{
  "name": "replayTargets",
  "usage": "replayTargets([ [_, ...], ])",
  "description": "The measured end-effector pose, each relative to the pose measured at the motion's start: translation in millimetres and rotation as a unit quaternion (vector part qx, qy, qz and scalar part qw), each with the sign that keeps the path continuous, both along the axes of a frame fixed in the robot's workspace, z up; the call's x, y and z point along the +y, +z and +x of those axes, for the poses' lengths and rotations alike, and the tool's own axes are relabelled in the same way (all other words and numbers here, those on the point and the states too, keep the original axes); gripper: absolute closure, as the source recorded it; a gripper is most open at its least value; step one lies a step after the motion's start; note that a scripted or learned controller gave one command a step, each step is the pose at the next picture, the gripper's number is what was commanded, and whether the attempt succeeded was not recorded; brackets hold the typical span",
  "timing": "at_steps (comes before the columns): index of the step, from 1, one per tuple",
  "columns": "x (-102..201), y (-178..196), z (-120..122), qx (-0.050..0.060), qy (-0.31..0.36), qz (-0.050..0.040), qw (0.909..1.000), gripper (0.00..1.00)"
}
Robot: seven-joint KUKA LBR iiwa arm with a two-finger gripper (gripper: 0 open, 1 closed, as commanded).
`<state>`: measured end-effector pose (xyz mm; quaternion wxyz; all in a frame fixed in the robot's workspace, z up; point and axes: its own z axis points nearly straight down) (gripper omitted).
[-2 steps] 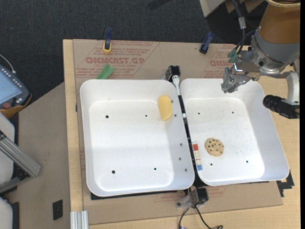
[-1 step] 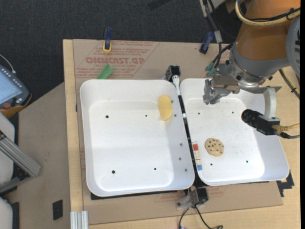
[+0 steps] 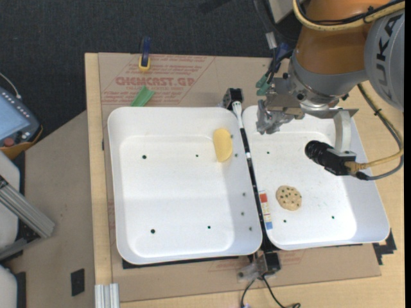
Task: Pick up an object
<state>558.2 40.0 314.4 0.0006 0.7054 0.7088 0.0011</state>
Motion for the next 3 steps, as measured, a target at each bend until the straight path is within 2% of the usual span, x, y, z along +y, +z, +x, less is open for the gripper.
replayTargets([
  [1,40.8,-7.6,-7.4,0.003,0.000,0.0001,1.0000,1.00],
  [2,92.4,6.7,-33.6,0.001,0.000,0.0004,1.0000,1.00],
  [3,89.6,5.8,-32.6,0.002,-0.002,-0.0003,1.0000,0.00],
])
